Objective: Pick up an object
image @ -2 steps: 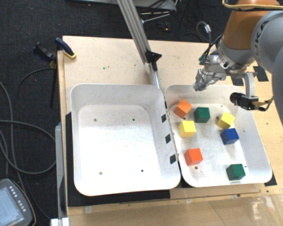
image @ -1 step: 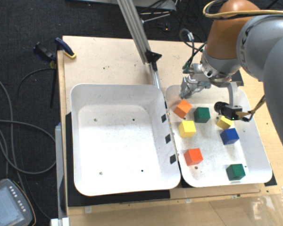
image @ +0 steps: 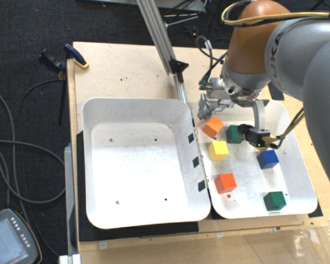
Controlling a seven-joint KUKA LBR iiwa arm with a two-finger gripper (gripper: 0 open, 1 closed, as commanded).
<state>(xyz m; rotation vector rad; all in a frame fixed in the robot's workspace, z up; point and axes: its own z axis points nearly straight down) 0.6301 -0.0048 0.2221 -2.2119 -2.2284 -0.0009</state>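
The right bin holds several small blocks. An orange block lies at its upper left, with a yellow block just below it and a dark green block to its right. Further out are a blue block, a red-orange block and a green block. My gripper hangs low over the bin's upper left corner, right above the orange block's far edge. The wrist hides the bin's far side.
The left bin sits beside the right one, sharing a raised rim. A slanted metal pole rises behind the bins. A blue-yellow clamp grips the bench's far left corner. A black cable fitting dangles from the wrist.
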